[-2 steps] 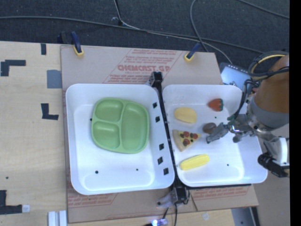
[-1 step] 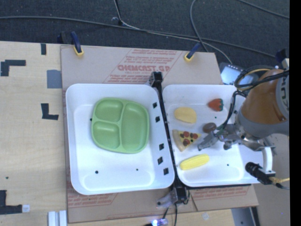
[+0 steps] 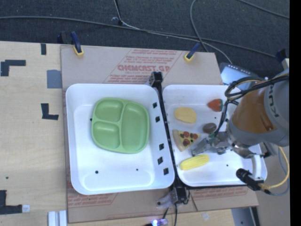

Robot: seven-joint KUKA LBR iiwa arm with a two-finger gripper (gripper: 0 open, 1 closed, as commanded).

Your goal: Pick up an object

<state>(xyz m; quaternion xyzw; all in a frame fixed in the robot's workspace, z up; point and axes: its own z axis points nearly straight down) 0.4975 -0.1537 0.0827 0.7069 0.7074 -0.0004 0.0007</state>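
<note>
Robot arm over the right bin of toy food

Nearest lies the corn cob, and just behind it the gripper hangs low beside the pizza slice (I cannot tell how its claw is set). Farther back sit a brown lump, a yellow piece and a red piece. A green plate fills the left bin.

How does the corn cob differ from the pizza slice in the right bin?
The corn cob is plain yellow and elongated, lying nearer the front of the right bin; the pizza slice is a tan wedge with red toppings, farther back. The gripper sits between them, beside the slice. Both are toy foods lying flat.
</note>
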